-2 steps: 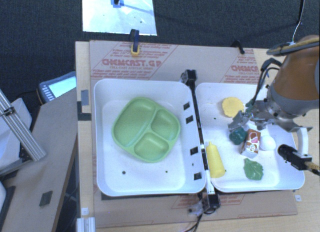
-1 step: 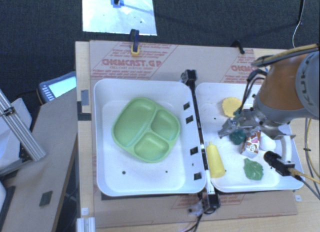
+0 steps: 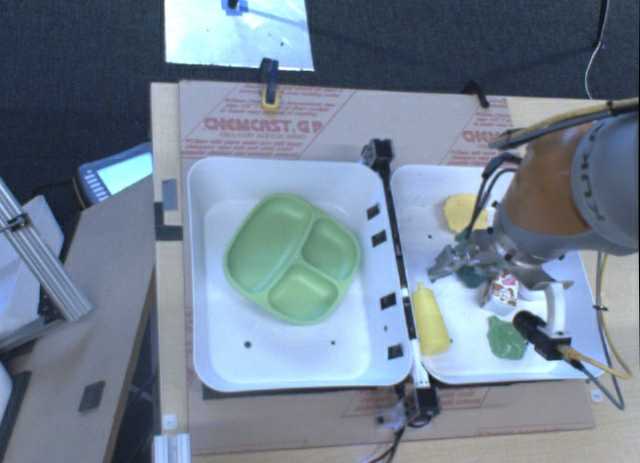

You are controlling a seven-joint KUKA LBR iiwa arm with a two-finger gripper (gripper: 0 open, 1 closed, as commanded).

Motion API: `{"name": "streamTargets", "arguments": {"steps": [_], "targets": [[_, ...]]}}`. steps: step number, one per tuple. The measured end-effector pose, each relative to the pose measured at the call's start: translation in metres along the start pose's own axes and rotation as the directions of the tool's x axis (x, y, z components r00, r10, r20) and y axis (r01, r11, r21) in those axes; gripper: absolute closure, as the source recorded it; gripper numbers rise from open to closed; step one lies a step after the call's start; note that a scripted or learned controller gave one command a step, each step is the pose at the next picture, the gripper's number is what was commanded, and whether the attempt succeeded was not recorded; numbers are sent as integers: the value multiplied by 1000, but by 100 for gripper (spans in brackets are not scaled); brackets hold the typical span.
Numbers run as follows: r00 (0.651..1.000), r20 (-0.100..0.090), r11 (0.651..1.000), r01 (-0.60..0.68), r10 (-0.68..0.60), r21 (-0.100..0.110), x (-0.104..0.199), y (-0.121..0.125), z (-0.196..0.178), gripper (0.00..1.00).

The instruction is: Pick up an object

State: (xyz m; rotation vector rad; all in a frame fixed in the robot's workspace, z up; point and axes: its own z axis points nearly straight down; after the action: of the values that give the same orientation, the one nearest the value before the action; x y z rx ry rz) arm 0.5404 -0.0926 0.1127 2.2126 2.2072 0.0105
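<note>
In the right bin (image 3: 425, 186), a dark teal object (image 3: 470, 275) lies under the gripper (image 3: 462, 259); whether it is grasped cannot be told. Beside it sits a small white and red carton (image 3: 503, 291), with a green lump (image 3: 506, 337) below and a yellow disc (image 3: 461, 212) above. A yellow bottle (image 3: 430, 318) lies by the divider. The left bin (image 3: 215, 351) holds a green divided plate (image 3: 292, 258).

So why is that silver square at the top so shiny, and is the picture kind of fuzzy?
In the camera view, the silver sheet behind the bench catches the light and glares nearly white; the two white bins also look bright and washed out. The whole camera view is a bit soft and grainy, so the small things beside the arm look smudgy.
</note>
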Motion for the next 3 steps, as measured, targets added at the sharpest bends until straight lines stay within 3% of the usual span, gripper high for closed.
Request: {"name": "streamTargets", "arguments": {"steps": [1,2,3], "targets": [[1000,2,1000,4,-4,-13,-3,8,19,0],[1000,-2,1000,6,-6,-9,-1,8,10,100],[1000,-5,1000,6,-6,11,-11,13,-47,100]]}}
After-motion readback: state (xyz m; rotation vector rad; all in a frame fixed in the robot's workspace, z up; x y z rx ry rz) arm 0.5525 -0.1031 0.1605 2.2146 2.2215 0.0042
